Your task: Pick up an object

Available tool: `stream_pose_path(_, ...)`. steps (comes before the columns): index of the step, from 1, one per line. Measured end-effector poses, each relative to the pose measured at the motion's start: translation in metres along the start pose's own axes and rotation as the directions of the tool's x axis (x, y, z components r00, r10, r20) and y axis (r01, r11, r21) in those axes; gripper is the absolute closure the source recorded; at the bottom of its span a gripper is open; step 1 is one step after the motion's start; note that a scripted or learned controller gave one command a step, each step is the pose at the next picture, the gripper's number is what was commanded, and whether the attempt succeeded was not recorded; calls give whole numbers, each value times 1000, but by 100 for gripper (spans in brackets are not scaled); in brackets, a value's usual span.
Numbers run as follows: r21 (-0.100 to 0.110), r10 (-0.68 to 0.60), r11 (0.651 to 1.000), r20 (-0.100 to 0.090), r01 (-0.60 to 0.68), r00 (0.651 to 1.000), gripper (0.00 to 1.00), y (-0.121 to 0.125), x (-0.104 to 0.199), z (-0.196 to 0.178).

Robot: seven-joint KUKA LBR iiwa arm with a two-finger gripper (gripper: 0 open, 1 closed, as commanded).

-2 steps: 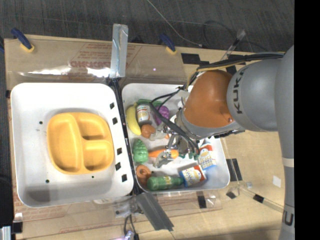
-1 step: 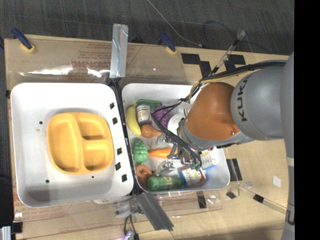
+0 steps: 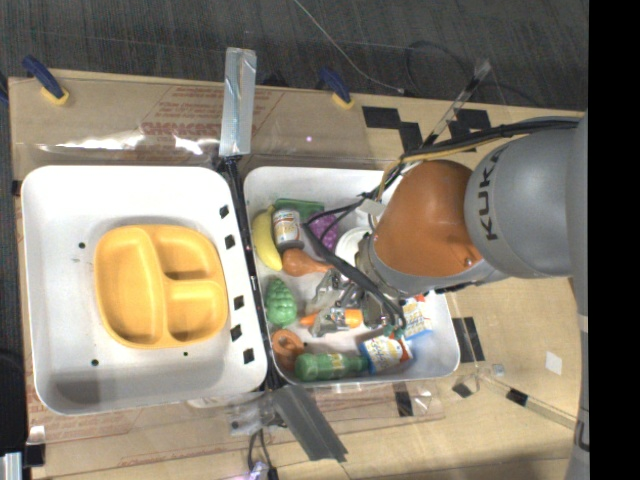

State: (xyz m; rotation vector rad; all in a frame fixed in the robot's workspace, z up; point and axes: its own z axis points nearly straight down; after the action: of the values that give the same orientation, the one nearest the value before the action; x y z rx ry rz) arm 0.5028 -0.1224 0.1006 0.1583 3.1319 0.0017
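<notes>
Camera view, from above at a slant:
Bench: brown cardboard-covered top (image 3: 120, 108), two white bins side by side.
Left bin (image 3: 50, 268): holds a yellow divided tray (image 3: 160, 283), lying flat near the middle.
Right bin (image 3: 300, 180): crowded with small things, arm reaching in from the right.
Arm: grey body (image 3: 530, 198), orange band (image 3: 425, 223) above the wrist, low over the right bin's middle.
Gripper (image 3: 340, 293): down among the clutter at the bin's centre; fingers lost in shadow and cables, cannot tell whether apart or together.
Banana (image 3: 264, 240): yellow, along the left wall of the right bin.
Can (image 3: 287, 228): just beside the banana, toward the far wall.
Green lumpy toy (image 3: 280, 303): left side, below the banana.
Green bottle (image 3: 328, 366): lying flat along the near wall.
Small carton (image 3: 385, 350): right of the green bottle, touching it.
Orange piece (image 3: 345, 318): just beside the gripper.
Purple thing (image 3: 325, 230): partly hidden under the wrist.
</notes>
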Motion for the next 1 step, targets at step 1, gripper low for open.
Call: stream_pose_path(1,3,34,999,5,-34,999,100,15,-75,-126)
